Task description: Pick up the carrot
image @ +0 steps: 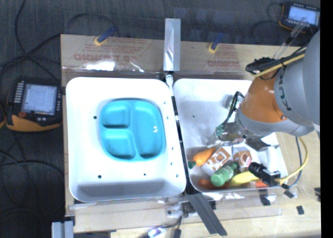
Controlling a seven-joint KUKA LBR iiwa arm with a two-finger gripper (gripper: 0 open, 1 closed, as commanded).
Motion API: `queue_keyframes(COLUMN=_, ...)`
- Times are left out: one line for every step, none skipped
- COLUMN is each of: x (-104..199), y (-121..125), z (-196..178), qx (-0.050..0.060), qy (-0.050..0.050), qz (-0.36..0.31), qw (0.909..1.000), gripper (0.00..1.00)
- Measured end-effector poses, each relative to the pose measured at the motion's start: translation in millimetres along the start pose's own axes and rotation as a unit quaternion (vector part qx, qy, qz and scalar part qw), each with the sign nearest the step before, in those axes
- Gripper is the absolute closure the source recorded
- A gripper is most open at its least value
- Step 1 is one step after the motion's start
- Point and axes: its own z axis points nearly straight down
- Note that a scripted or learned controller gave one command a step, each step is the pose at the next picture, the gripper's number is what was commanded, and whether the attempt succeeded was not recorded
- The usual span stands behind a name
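Orange carrot in right bin, arm overhead

Carrot point(203, 155) lies in the right bin point(208, 96), near its left wall, tip pointing up-right toward the jaws point(227, 134). Just beside it: a patterned carton point(220, 158), a green item point(222, 175) and a yellow item point(244, 179), clustered at the bin's near end. Jaws hang above the pile, just right of the carrot; jaw state cannot be told. Left bin point(78, 127) carries a blue sectioned tray point(130, 128).
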Motion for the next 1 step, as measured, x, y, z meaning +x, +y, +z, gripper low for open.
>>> queue_keyframes(x=49.0, y=-9.8, z=-83.1, qx=0.01, qy=0.003, qz=-0.113, qw=0.9935, gripper=1.0)
